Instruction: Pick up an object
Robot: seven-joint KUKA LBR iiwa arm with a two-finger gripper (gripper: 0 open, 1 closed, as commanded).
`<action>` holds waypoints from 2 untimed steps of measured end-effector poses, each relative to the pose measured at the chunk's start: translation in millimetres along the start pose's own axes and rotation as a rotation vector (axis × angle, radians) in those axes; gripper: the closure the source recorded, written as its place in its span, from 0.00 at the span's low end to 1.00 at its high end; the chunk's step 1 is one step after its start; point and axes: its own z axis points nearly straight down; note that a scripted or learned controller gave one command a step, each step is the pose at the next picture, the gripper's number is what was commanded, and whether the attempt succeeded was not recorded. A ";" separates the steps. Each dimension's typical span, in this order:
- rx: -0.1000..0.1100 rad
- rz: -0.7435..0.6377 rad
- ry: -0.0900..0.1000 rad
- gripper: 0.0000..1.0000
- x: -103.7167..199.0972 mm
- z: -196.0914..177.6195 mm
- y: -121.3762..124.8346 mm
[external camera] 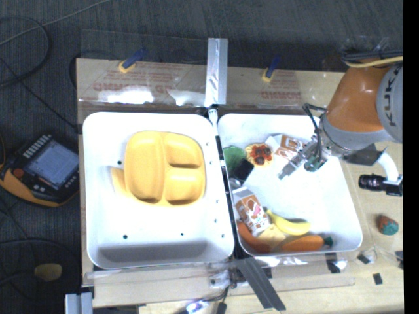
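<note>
**Gripper low over the far half of the right bin, nothing seen in its grasp**

Nearest the camera, along the front wall of the right bin, an orange carrot lies lengthwise with its green tip toward the bin's front right corner; a yellow banana lies just behind it, touching or all but touching it; a small red-and-white carton is at the banana's left, against the bin's left wall, tilted.

Farther back, the middle of the right bin's floor is bare white; the gripper hangs over the far half of this bin, right of its centre, pointing down and left; whether it is open or closed cannot be told, and no object can be seen caught in it.

Just beyond and left of the gripper, a white-and-orange packet lies near the right bin's back wall; a round yellow-and-red piece sits beside the packet; a dark green object and a black one crowd the bin's far left corner.

Left of the right bin, the left bin holds a yellow divided tray, tilted slightly.

The arm's orange band rises behind the right bin's far right corner; beyond the right bin's back wall, two blue-and-yellow clamps grip the bench edge.
</note>
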 end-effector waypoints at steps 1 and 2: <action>0.015 0.303 0.006 1.00 -51.6 56.3 76.0; 0.002 0.579 -0.003 1.00 -15.7 -28.0 116.8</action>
